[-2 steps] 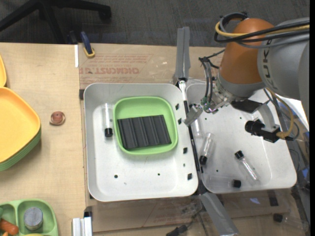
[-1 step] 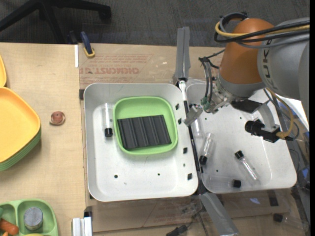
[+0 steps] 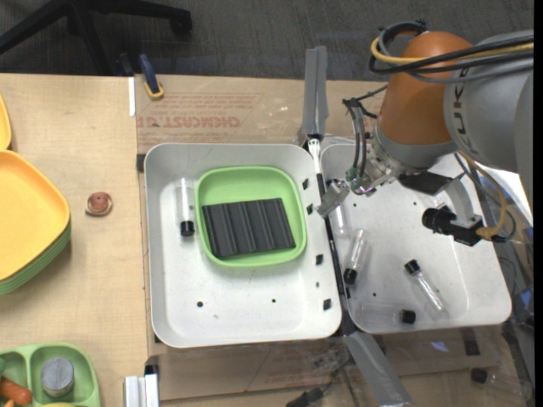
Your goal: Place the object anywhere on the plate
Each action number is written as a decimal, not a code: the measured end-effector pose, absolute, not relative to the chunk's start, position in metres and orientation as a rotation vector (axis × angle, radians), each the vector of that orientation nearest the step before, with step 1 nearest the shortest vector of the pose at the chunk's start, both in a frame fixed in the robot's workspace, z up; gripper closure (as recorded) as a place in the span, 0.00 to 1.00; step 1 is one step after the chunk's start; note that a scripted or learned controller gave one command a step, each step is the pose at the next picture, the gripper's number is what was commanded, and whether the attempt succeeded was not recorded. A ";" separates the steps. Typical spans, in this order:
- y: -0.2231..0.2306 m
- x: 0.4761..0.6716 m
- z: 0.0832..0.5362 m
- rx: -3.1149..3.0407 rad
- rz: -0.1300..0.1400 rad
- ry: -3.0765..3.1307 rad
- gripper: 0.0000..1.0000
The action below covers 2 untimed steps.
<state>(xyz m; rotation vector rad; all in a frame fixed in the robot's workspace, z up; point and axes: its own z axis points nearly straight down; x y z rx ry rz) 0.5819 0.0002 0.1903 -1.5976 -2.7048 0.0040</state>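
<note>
You can't see the gripper's [image 3: 352, 181] fingertips clearly: they sit under the wrist's orange band [image 3: 422, 87] among wires, too small to tell how the jaws stand. The arm's bulk covers the far right corner of the right bin [image 3: 475, 303]. The arm [image 3: 501, 100] itself is cut off by the right edge. At the left edge, the stacked yellow plates [image 3: 25, 219] are cropped, so you only get their right part. The green divided tray [image 3: 42, 376] at the bottom left is cut by the corner, and what lies in it is too cropped to name. The black office chair [image 3: 93, 7] is cut by the top edge.
</note>
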 end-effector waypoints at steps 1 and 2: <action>0.021 0.591 0.191 -1.715 0.003 -2.633 0.00; 0.031 0.616 0.191 -1.740 0.004 -2.616 0.00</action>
